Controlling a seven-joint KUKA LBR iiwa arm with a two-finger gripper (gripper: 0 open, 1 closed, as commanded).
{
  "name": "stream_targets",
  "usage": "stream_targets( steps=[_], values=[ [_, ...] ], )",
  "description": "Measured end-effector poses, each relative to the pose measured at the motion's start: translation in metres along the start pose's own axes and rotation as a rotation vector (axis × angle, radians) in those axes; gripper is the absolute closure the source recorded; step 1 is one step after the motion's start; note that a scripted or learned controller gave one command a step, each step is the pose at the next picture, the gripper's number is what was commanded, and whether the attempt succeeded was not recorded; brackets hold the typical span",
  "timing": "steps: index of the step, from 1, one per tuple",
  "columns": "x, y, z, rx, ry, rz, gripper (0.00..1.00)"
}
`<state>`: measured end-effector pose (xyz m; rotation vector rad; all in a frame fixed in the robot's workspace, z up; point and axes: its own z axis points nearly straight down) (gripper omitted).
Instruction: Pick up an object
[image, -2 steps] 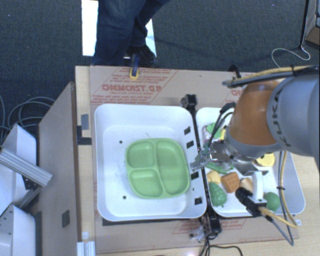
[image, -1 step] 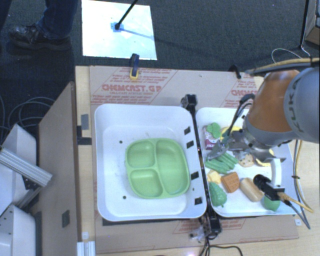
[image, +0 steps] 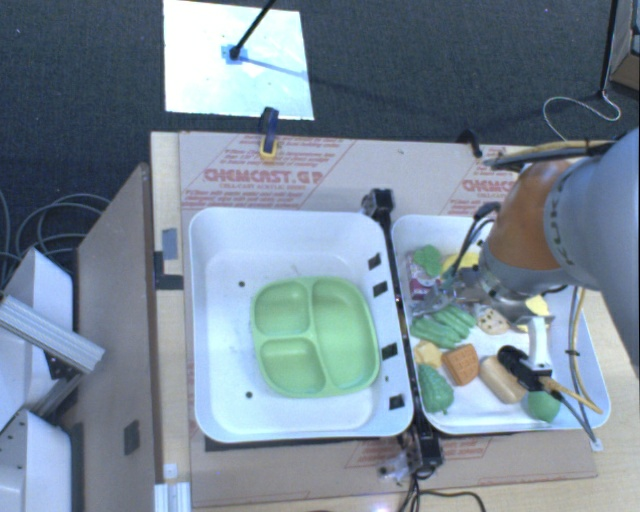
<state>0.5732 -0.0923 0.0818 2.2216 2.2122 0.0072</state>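
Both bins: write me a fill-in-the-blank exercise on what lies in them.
1. The left bin holds a green divided ____.
2. The toy food lies in the ____ bin.
3. The arm has an ____ band above its wrist.
4. The pincer hangs over the ____ bin.

Missing: plate; right; orange; right

The arm (image: 600, 215) was a thick, smooth grey cylinder with a broad orange band (image: 525, 225) wrapped around it above the wrist. Below the band sat a grey metal wrist section. Thin dark cables looped along the orange part, and a pale cable hung beside it on the right.
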Motion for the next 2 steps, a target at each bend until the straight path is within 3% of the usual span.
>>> stream_targets(
  steps=[1, 2],
  values=[
    [0.003, -0.001, -0.014, 0.003, 0.001, -0.006, 1.00],
    [0.070, -0.006, -0.115, -0.003, 0.005, -0.016, 1.00]
  ],
)
